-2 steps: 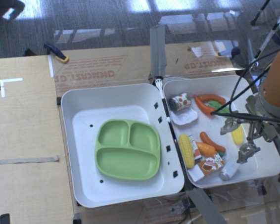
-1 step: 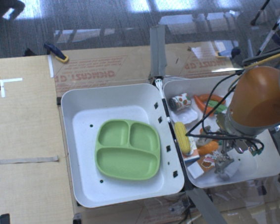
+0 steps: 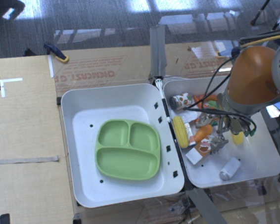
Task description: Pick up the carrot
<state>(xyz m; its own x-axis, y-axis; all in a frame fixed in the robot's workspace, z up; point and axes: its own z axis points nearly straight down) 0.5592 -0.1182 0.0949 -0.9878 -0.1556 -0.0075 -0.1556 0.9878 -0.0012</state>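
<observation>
Arm [image 3: 251,80] bent over right bin [image 3: 265,163] — hand [image 3: 221,137] low beside carrot [image 3: 202,133].

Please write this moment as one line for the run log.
task: pick up carrot | gripper: over right bin | carrot: in right bin, beside corn | green plate: left bin

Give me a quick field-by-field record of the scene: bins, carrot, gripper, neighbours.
left bin: holds a green divided plate, nothing on the plate
right bin: holds the toy clutter
carrot: orange, lying in the right bin near its left side
corn cob: yellow, just left of the carrot
grey cylinder: near the bin's front edge
gripper: low over the clutter, just right of the carrot
grasp: cannot tell; nothing seen lifted
</observation>
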